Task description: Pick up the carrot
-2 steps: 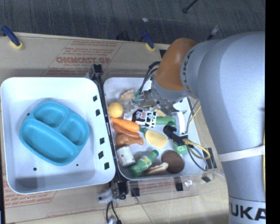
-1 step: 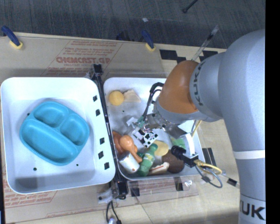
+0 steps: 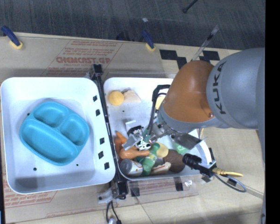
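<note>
Carrot, orange tapered plastic toy (image 3: 122, 146), lies in the right white bin (image 3: 130, 85), at the left edge of the toy heap, beside the gripper (image 3: 140, 139). Probably light, stiff and slick; grip across mid-body. Finger state: cannot tell.

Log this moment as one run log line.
gripper: low over right bin pile | carrot: in pile, beside gripper | grasp: unclear | blue tray: left bin
</note>
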You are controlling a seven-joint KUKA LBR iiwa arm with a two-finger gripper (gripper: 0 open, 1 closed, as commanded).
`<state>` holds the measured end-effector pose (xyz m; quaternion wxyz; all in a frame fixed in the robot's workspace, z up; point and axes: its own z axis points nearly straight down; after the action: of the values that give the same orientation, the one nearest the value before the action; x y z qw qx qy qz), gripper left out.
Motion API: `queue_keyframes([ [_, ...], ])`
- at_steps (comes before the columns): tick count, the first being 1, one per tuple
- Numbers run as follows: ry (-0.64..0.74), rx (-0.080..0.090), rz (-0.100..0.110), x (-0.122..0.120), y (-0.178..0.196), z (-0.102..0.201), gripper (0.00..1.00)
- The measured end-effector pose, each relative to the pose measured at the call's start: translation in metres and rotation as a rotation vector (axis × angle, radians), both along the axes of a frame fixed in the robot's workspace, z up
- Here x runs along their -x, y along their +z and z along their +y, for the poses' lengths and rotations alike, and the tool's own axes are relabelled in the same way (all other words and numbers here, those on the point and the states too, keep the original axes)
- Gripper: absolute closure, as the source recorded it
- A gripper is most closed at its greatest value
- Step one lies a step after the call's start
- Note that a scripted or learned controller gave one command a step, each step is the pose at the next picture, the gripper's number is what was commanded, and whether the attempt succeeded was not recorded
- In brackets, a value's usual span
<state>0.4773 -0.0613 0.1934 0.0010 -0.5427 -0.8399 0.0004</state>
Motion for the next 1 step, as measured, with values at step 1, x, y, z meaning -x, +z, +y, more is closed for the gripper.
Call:
queue_keyframes([
  [1,0.135,-0.001,0.008,0.0007,-0.0023,0.0357,0.00],
])
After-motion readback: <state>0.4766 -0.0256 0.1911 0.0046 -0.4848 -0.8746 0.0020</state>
